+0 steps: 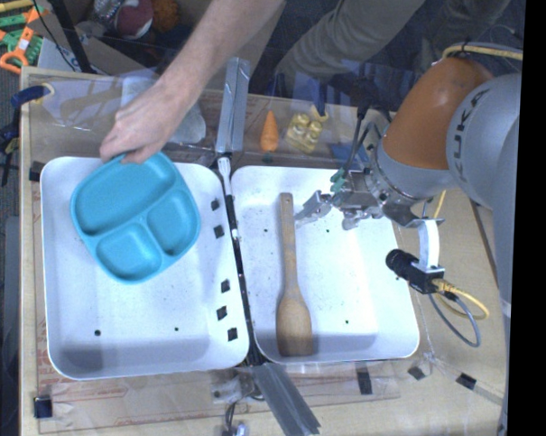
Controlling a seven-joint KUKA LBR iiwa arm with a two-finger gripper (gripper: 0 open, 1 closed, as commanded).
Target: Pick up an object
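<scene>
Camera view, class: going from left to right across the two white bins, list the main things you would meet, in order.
Blue divided plate in the left bin, with a person's hand on its far edge → wooden spoon in the right bin → gripper → orange band of the arm.

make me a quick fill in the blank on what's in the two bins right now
1. The wooden spoon lies in the ____ bin of the camera view.
2. The plate in the other bin is ____ in colour.
3. A person's ____ grips that plate's far edge.
4. The tool hangs over the bin that holds the ____.

Missing words: right; blue; hand; spoon
</scene>
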